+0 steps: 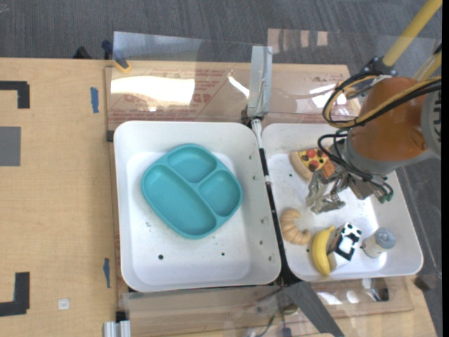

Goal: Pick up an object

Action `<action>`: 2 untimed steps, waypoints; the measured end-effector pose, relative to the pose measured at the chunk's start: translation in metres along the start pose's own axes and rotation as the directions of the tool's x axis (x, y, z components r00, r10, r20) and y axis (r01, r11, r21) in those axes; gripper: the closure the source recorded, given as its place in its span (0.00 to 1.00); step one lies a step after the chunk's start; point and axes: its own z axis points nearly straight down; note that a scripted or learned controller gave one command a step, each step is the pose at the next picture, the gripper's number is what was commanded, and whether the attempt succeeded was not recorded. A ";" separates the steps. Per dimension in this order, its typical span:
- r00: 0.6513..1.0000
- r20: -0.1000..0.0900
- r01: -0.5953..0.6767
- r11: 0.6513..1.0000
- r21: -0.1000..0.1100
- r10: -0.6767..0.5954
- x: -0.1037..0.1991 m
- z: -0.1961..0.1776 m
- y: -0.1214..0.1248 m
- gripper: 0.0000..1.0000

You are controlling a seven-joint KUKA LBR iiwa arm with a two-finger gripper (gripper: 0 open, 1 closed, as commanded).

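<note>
My gripper [325, 196] hangs low over the middle of the right bin [407, 258], under the arm's orange band [387, 116]. Just up and left of it lies a toy pizza slice [311, 161]. A tan croissant [294, 227] lies below and to its left. Toward the bin's front edge I see a yellow banana [320, 251], with a black-and-white patterned block [346, 240] resting against it. A small grey-capped bottle [379, 243] lies at the front right. The gripper sits between the pizza slice and the block, and I see nothing held in it.
The left bin [133, 153] holds a teal divided plate [191, 189]. A raised divider [266, 181] separates the two bins. Clear plastic panels [182, 83] stand behind the bins. Black and yellow cables [344, 97] loop beside the arm's wrist.
</note>
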 end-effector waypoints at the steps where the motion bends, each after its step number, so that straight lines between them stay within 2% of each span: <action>1: 0.872 -0.005 0.490 0.872 -0.017 -0.490 -0.085 -0.084 0.115 1.00; 2: 0.674 -0.001 0.738 0.674 -0.018 -0.738 -0.102 -0.144 0.101 1.00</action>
